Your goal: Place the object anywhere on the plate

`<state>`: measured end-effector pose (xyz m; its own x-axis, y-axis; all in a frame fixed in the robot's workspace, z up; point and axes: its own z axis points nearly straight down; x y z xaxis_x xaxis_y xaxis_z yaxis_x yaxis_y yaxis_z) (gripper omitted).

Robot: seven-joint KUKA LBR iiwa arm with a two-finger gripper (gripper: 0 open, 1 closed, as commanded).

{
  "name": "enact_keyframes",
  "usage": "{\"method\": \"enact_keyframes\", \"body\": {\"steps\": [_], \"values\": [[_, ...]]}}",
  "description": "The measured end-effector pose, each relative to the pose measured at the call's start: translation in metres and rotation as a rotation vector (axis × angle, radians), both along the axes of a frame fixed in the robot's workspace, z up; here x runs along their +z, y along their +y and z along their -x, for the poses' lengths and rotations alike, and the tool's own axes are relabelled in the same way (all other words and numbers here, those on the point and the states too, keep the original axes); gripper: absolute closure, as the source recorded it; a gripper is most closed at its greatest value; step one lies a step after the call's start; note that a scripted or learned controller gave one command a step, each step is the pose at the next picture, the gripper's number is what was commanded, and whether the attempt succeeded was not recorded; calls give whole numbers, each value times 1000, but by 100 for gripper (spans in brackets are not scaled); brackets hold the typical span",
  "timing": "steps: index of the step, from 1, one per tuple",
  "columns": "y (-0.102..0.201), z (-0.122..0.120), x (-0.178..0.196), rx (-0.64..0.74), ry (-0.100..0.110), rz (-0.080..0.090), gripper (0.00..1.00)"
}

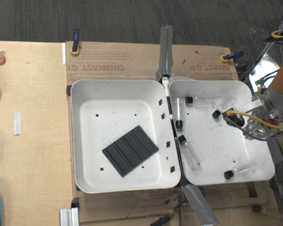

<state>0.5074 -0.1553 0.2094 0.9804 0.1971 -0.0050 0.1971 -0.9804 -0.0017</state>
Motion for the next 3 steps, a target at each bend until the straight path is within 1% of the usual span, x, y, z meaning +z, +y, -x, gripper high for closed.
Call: {"method": "enact_keyframes", "body": {"steps": [1,2,3], "values": [[100,30,67,4,-1,2,100],[166,19,53,19,-1,2,100],[245,30,54,33,-3,3,100]]}}
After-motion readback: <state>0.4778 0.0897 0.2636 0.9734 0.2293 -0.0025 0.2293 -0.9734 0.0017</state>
